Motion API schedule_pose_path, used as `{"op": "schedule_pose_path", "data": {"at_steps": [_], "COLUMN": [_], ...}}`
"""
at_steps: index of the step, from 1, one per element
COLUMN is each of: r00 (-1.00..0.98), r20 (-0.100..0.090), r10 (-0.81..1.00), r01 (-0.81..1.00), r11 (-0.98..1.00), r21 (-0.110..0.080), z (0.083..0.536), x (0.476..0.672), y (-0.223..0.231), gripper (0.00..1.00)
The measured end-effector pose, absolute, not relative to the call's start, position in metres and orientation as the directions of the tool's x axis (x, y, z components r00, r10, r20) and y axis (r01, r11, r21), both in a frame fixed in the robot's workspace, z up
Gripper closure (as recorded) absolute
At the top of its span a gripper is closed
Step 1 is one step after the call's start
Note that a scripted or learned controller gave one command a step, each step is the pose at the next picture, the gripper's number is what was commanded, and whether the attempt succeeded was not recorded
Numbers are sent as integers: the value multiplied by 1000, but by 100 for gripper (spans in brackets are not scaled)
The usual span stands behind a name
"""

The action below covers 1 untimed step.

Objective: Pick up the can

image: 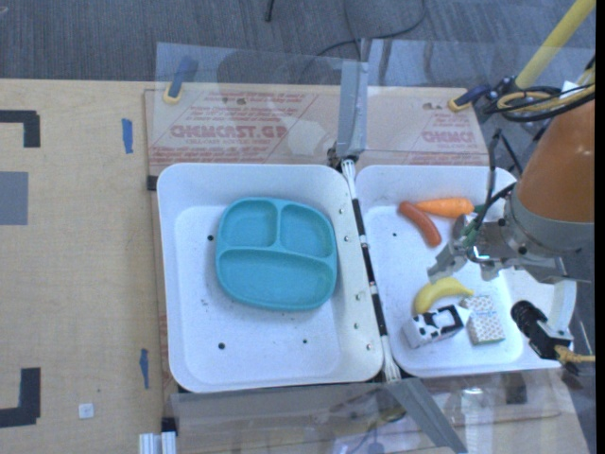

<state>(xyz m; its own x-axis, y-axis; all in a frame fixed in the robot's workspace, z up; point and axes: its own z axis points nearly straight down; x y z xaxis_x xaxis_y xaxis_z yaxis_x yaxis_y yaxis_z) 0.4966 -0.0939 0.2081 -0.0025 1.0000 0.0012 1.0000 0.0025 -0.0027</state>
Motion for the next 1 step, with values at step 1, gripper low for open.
{"op": "schedule_pose_path", "data": {"at_steps": [1], "r00": [32], "r20": [-1], "r10": [999], "r01": [999], "r11": [-32], "r21": [2], "z": [146], "x": [624], "y": [-133], "gripper": [0]}}
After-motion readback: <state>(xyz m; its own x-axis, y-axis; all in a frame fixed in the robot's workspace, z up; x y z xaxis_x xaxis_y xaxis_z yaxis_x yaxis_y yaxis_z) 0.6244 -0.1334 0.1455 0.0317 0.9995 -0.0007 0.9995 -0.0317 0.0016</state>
